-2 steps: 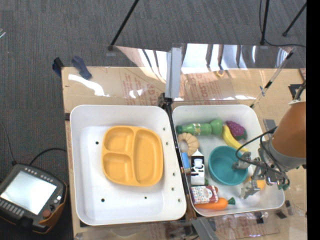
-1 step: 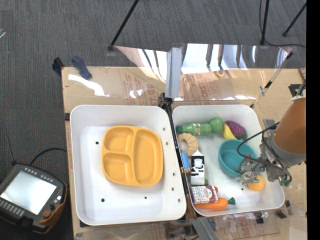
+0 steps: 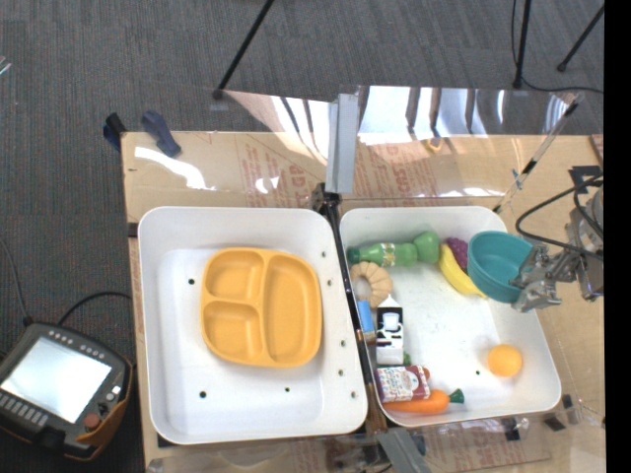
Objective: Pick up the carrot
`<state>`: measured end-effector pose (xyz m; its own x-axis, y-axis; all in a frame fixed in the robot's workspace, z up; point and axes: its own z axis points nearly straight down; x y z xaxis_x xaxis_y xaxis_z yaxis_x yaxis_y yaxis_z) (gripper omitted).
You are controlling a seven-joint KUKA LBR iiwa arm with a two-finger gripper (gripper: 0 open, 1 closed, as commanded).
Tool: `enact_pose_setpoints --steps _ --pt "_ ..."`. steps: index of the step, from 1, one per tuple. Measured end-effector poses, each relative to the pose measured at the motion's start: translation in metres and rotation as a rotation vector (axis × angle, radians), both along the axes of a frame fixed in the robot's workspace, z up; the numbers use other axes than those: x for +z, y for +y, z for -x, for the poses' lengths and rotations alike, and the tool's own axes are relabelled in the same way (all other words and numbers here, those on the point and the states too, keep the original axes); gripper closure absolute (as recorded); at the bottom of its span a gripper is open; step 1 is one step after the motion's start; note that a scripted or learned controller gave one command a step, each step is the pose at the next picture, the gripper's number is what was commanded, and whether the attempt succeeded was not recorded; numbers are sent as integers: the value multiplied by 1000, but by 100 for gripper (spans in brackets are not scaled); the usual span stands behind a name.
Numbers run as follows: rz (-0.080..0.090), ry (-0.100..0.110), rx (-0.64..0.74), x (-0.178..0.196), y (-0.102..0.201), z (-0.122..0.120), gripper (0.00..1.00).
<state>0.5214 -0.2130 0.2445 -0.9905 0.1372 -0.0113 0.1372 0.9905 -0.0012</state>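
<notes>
Meanwhile, carrot (image 3: pixel 426 403) along right bin's (image 3: pixel 537 358) near wall, gripper (image 3: pixel 527 294) at teal bowl (image 3: pixel 498 262), state unclear.

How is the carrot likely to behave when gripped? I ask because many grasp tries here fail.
The carrot looks like a smooth, tapered toy, so it is probably stiff and light and may slip or roll between fingers. It lies against the right bin's near wall, touching a small packet, so a push would likely jam it rather than free it.

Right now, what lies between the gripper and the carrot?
In the camera view, an orange ball sits on the bin floor roughly between the gripper and the carrot; otherwise bare.
</notes>
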Motion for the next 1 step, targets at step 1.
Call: enact_pose_setpoints --steps 1 --pt "-5 11 -1 -5 1 2 0"
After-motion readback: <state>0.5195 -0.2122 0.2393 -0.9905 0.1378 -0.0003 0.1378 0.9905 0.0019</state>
